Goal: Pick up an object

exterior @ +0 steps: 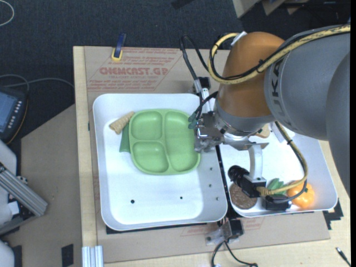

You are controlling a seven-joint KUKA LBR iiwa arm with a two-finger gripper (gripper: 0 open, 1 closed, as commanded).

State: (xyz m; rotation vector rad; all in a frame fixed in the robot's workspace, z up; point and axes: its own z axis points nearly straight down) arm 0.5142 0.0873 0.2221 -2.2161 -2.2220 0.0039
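one likely target: green divided plate (161, 141) in left bin (156, 200), tan piece (118, 124) at its upper left. gripper (201, 133) low over plate's right rim; spread or closed, cannot tell. to do well: straddle rim squarely, pinch firm, lift slow, since shallow plate may slip or tilt

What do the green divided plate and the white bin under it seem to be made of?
Green plate: probably moulded plastic, matte with a soft sheen; even colour, rounded ridges between compartments. White bin: likely thin formed plastic, smooth and slightly glossy; rounded corners, raised rim.
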